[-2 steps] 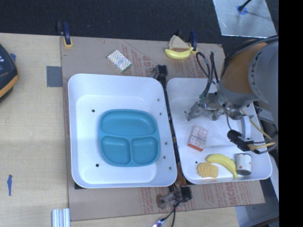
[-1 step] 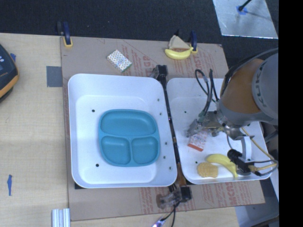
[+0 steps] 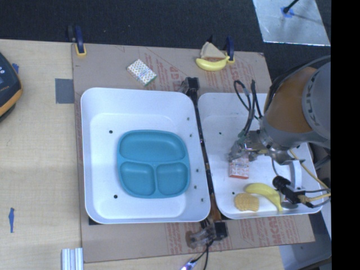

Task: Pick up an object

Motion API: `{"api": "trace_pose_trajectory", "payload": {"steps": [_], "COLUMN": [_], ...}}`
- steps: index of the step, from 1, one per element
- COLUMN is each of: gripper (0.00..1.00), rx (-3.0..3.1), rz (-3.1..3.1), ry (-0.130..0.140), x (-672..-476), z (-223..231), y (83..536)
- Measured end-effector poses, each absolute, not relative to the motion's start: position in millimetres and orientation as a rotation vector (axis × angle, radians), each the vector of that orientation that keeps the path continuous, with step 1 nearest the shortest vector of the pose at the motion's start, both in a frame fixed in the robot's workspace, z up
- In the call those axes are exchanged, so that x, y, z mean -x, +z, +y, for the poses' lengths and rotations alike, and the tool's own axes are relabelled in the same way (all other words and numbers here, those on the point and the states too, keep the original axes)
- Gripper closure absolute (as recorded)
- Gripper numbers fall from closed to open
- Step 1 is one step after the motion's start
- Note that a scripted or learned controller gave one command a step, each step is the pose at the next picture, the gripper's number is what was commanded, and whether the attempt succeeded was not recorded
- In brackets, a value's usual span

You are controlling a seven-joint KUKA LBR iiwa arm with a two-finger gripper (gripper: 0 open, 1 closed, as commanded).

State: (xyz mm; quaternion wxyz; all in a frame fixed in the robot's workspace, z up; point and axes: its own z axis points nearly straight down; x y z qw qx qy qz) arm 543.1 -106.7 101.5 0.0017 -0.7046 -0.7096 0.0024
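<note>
Camera view, hand (image 3: pixel 243 151) low over small carton (image 3: pixel 239 168)

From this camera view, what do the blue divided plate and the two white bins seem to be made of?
The blue divided plate looks like moulded plastic with a matte finish: even colour, soft rounded compartment edges, no sharp glare. The left white bin and the right white bin also look like plastic, smooth and slightly glossy, with rounded corners and thin rims. This is judged by look alone.
</note>
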Motion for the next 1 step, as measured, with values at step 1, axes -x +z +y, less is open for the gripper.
{"api": "trace_pose_trajectory", "payload": {"steps": [1], "gripper": [1.0], "rx": [2.214], "rz": [-2.226], "ry": [0.001], "x": [-535.2], "z": [-36.9], "y": [192.2]}}
